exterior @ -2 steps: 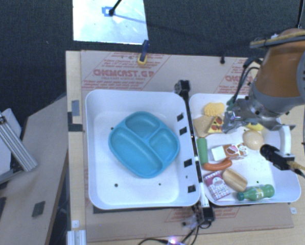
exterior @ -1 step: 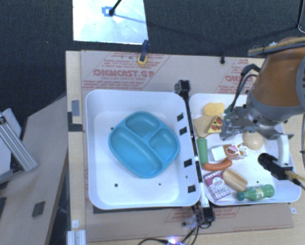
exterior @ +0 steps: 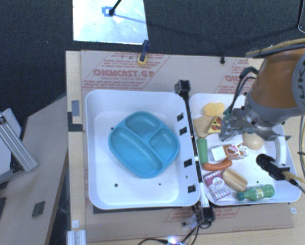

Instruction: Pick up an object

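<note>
- Nearest the camera, a green bottle [exterior: 255,192], a bread roll [exterior: 234,179] and a sausage [exterior: 217,164] are seen lying in the right bin [exterior: 290,160], none of them lifted.
- Further back, the gripper [exterior: 228,128] is lowered over a pizza slice [exterior: 204,125]; no grasp can be confirmed.
- The pick is judged not yet done.
- A blue divided plate [exterior: 143,144] is seen in the left bin [exterior: 98,152].

Protective sheet [exterior: 122,71] beneath the two bins — repeated red lettering, legible at upper left as "CHEMCAST GP". Grey arm [exterior: 304,83] — white letters "UK" at the frame's right edge. Small packet labels in the right bin are too small to read.
</note>
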Controlling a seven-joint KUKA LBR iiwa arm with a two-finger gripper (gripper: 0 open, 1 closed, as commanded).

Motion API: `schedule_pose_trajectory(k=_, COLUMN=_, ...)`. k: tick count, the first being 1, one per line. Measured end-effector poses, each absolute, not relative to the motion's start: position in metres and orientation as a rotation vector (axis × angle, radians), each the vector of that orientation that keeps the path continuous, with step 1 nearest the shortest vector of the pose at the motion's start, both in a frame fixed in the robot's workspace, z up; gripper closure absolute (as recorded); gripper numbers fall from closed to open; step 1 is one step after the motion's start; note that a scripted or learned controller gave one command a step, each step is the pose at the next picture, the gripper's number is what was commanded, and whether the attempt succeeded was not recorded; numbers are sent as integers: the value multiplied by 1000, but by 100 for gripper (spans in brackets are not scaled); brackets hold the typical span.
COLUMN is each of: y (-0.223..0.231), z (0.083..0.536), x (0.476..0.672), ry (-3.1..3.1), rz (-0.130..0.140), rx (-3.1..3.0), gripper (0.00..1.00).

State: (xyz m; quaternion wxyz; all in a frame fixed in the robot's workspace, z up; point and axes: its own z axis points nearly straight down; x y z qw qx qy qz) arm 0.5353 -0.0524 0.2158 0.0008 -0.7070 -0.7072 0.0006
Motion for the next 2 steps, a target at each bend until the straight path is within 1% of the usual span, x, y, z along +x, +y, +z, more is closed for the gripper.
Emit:
schedule_pose_trajectory(k=1, y=-55, z=223, x=539, ry=-2223, rz=-2, rx=-2222, gripper=100)
schedule_pose_trajectory(k=2, y=-41, z=234, x=535, ry=-2229, rz=-5, rx=-2217, gripper=100)
